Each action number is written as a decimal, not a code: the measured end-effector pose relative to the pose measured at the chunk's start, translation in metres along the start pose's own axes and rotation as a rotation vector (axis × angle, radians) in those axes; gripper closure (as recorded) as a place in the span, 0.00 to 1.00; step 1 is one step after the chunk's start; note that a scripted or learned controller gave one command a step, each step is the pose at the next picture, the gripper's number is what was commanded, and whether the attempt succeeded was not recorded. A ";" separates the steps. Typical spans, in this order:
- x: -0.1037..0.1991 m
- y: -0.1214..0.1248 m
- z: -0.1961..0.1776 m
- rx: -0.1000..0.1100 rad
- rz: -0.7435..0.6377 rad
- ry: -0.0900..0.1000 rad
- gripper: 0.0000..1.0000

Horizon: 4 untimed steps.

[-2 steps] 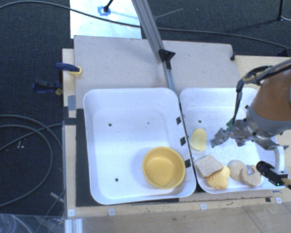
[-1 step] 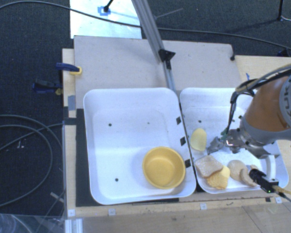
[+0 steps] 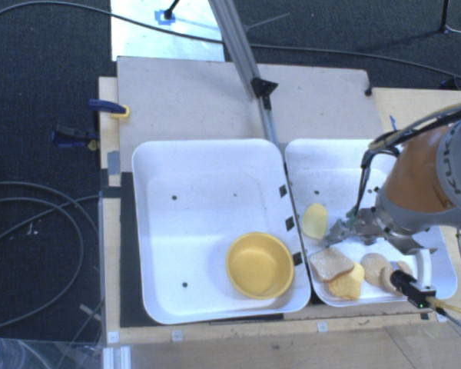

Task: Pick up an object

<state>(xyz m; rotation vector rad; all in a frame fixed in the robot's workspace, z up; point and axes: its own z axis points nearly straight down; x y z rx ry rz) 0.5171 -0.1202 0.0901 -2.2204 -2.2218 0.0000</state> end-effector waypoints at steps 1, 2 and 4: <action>0.000 0.001 -0.011 -0.003 0.000 0.000 1.00; -0.001 -0.001 -0.055 -0.006 -0.003 -0.001 1.00; -0.009 0.008 -0.169 -0.009 -0.005 -0.002 1.00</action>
